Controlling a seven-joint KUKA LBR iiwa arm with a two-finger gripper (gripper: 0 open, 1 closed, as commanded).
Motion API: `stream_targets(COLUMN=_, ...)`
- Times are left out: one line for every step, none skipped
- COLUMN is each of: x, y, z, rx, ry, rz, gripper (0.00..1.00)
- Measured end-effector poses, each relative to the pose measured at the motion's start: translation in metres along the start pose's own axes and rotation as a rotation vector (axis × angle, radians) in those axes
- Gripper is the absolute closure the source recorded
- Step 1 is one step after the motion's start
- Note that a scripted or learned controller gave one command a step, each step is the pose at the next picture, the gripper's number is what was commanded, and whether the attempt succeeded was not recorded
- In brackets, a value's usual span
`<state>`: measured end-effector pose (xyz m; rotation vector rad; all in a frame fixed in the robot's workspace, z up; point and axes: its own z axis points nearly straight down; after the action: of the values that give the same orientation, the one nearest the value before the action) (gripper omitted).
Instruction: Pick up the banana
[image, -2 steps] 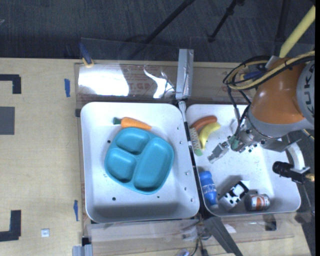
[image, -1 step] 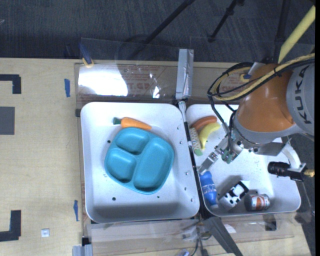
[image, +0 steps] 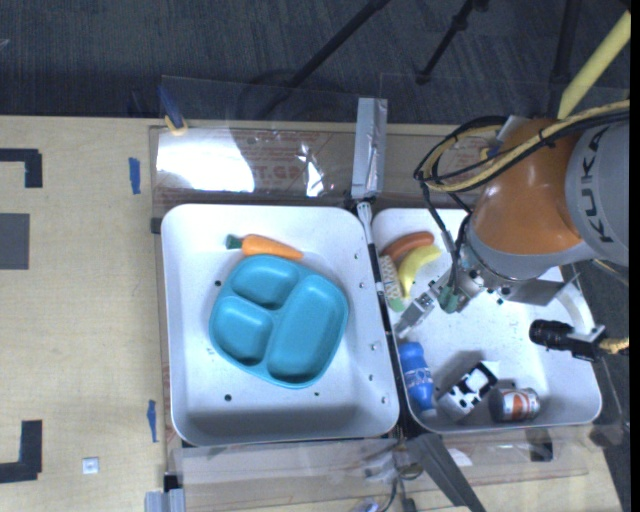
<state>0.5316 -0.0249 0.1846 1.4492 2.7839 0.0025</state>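
The grey KUKA arm with its orange band (image: 525, 205) is reaching in from the right and hanging over the right-hand shallow white bin (image: 560, 385), its 2-finger gripper (image: 415, 312) pointing down and to the left near that bin's left wall. The curved yellow banana (image: 415, 268) is lying in the upper left part of this bin, just above the gripper and not between its fingers; whether the fingers are apart or together cannot be told from this angle. A reddish-orange rounded piece (image: 408, 243) is lying just above the banana, touching or nearly touching it. Lower along the same bin's left wall, a blue plastic bottle (image: 416, 376) is lying on its side, and to its right a black-and-white blocky object (image: 468, 386) and a small red-and-silver can (image: 514, 403) are sitting close together. In the left-hand shallow white bin (image: 190, 300), a turquoise 3-compartment plastic tray (image: 280, 318) is sitting near the middle, and an orange toy carrot with a green tip (image: 266, 246) is lying at its upper edge.
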Motion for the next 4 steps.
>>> stream_targets(x=-0.07, y=0.034, z=-0.058, rx=0.0, ry=-0.001, rz=-0.008, gripper=0.0)
stream_targets(x=-0.074, y=0.052, z=0.0, rx=0.002, ry=0.002, rz=-0.102, gripper=0.0)
stream_targets(x=-0.037, y=0.018, z=0.0, rx=0.001, ry=0.002, rz=-0.29, gripper=0.0)
stream_targets(x=-0.117, y=0.044, z=0.021, rx=-0.003, ry=-0.004, rz=-0.503, gripper=0.0)
